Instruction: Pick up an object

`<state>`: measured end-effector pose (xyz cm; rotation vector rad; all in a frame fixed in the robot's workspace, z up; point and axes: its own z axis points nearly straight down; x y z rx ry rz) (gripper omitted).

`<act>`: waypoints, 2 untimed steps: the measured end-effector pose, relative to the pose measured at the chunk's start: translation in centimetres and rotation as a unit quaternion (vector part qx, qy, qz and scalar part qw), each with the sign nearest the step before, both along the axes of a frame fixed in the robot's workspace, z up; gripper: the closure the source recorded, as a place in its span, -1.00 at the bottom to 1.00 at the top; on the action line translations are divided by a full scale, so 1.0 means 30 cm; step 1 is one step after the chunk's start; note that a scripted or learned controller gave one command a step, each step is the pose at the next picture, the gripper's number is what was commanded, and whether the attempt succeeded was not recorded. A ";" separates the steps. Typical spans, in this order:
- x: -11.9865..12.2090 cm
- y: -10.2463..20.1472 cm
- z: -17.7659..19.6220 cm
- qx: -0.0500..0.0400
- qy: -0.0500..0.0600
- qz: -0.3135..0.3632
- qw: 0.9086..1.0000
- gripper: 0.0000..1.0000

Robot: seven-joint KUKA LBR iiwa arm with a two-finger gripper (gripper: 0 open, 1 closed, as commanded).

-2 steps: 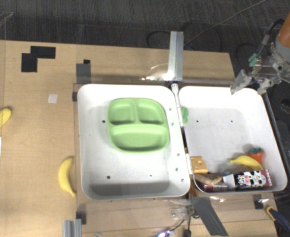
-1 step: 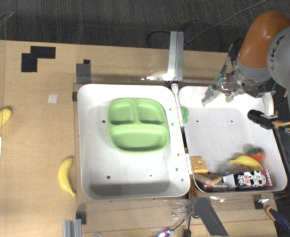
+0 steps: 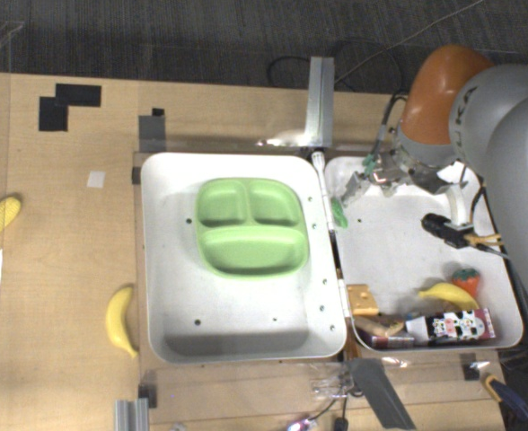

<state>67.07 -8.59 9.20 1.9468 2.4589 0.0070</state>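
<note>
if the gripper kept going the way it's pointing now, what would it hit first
Probably the green object at the right bin's left wall: the gripper points down-left toward it. Depth is unclear from this slanted view, so it might meet the bin wall instead.

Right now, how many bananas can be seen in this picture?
2. One banana lies on the bench, left of the left bin. The other banana lies in the right bin, near its front edge. More may be hidden under the arm.

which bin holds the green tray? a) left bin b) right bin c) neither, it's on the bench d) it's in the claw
a: the green tray lies flat in the left bin, while the right bin holds the banana and other small items along its near edge.
</note>
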 end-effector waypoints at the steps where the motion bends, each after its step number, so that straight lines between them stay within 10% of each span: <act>1: -0.162 -0.026 -0.008 0.000 -0.002 -0.035 0.999 -1.00; 2: -0.003 -0.037 -0.013 0.000 0.003 0.048 0.999 -1.00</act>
